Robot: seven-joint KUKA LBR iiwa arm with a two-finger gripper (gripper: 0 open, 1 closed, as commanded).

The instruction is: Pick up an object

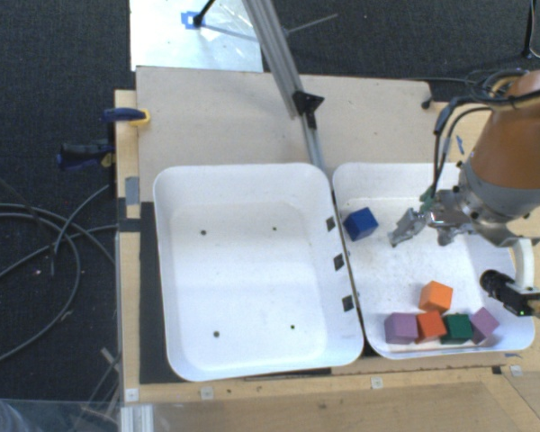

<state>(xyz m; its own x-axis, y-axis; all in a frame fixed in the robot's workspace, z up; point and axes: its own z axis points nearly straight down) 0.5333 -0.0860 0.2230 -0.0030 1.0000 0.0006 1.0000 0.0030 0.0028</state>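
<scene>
Blue cube [360,222] at right bin's [378,331] left wall, near top. Gripper [405,231] just right of it, low over bin floor, fingers apart, holding nothing. Approach step. Next: shift left, centre over cube, descend, close.

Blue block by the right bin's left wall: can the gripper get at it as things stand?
Probably yes. The blue block sits alone, apart from the other blocks, and the gripper hangs just beside it with nothing between them.
</scene>
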